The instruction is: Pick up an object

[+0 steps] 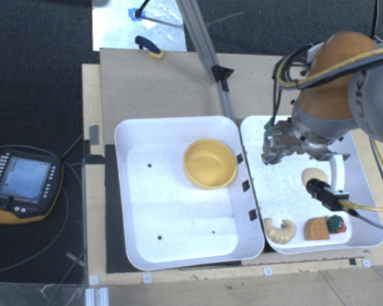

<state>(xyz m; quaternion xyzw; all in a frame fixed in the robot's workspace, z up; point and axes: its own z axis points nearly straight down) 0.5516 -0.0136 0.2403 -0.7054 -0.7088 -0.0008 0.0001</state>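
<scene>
Even, fairly bright overhead light falls on the bench, and the two white bins (pixel 179 234) come out nearly overexposed, their floors almost featureless. Shadows are soft and short, lying mainly under the arm (pixel 345 75) and beside the yellow bowl (pixel 209 163). The picture is low in resolution and slightly soft, with the dark floor (pixel 32 56) grainy and glare on a pale patch (pixel 140 11) at the top.
</scene>
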